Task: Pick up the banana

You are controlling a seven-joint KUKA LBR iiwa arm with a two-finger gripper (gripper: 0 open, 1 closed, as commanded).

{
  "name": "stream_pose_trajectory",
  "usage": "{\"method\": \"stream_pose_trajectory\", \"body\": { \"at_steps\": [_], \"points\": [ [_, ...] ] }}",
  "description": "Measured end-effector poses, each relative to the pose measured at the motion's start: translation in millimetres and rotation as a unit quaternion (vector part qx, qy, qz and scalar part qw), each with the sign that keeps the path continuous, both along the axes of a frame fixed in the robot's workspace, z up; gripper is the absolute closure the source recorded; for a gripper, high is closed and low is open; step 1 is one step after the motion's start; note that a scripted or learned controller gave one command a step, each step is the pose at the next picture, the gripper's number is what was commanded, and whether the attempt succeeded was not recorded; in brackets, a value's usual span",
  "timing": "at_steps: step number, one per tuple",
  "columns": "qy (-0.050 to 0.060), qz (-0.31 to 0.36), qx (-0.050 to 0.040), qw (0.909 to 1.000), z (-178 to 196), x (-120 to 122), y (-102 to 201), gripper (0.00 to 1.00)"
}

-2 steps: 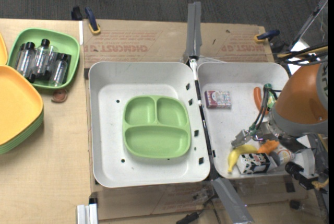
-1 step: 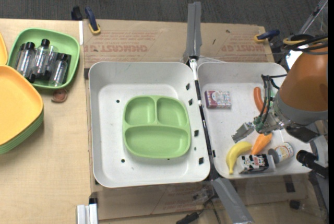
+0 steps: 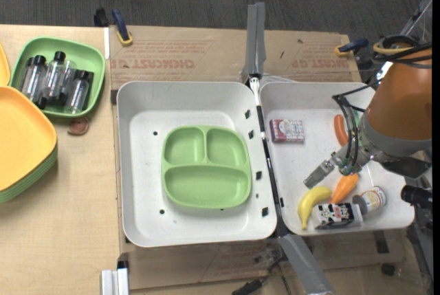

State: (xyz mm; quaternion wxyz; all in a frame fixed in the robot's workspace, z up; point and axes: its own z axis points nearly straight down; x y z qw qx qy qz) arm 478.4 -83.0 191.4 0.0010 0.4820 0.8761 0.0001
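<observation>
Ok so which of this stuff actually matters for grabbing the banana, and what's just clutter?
For the job:
banana
gripper

Lying about:
carrot
small box
green divided plate
small bottle
carton

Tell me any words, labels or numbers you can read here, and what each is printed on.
"CHEMCO21", upside down, printed twice in red: cardboard sheet behind the bins.
Small box in the right bin: print too blurred to read.
Black-and-white carton by the banana: unreadable.
Small can: label unreadable.
Bottles in the green tray: too small.
</observation>
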Motion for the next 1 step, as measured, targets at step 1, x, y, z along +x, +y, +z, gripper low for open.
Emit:
{"method": "stream_pose_trajectory", "body": {
  "at_steps": [1],
  "points": [
    [0.002, 0.029, 0.0008, 0.9996, -93.7, -1.6, -16.6, 0.00]
  ]
}}
